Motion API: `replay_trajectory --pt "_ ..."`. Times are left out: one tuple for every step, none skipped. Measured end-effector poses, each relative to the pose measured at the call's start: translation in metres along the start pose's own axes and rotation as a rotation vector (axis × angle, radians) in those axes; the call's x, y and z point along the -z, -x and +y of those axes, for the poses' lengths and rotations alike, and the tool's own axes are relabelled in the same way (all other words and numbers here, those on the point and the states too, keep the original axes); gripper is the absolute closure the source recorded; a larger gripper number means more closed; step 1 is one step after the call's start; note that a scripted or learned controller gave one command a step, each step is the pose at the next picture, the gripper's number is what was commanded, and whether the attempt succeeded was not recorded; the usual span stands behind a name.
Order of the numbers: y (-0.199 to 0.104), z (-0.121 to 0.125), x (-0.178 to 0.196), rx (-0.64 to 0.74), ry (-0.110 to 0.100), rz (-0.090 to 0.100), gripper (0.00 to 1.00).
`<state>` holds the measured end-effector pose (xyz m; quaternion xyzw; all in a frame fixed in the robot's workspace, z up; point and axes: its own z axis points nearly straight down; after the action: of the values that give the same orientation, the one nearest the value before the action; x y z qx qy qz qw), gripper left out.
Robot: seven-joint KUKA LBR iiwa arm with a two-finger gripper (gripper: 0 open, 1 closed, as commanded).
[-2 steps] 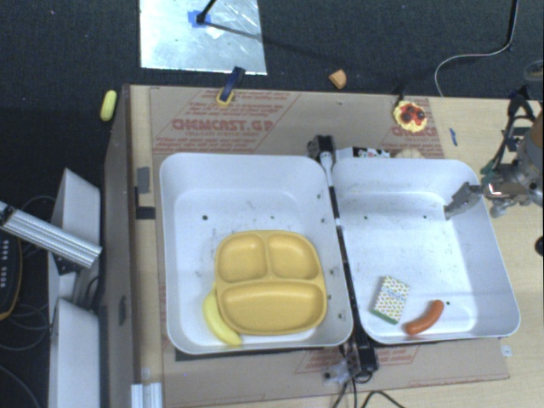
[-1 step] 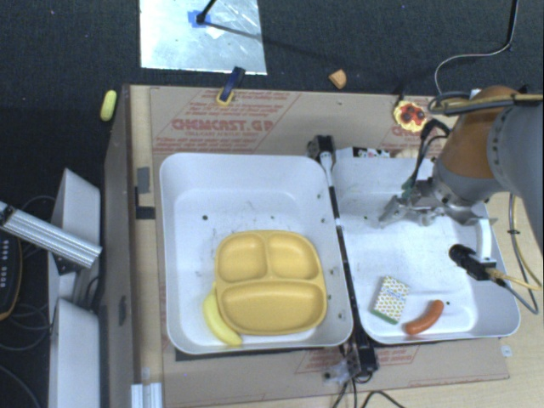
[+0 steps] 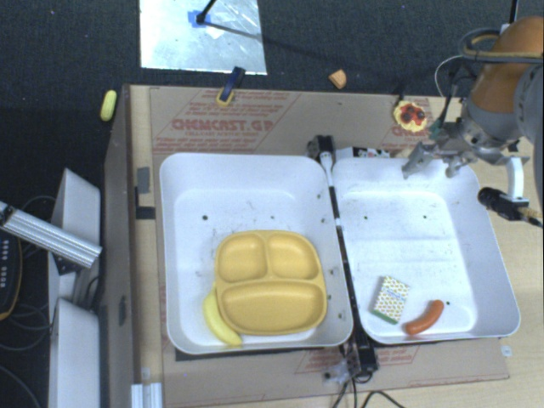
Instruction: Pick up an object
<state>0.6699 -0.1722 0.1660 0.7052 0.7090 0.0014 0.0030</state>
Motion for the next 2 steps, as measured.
replay_trajectory --pt "-0.034 -0.002 -0.082 0.0 -0.006 0.003 0.0" --pt "-0.018 -0.001 -0.08 -0.004 -0.003 0.001 0.0"
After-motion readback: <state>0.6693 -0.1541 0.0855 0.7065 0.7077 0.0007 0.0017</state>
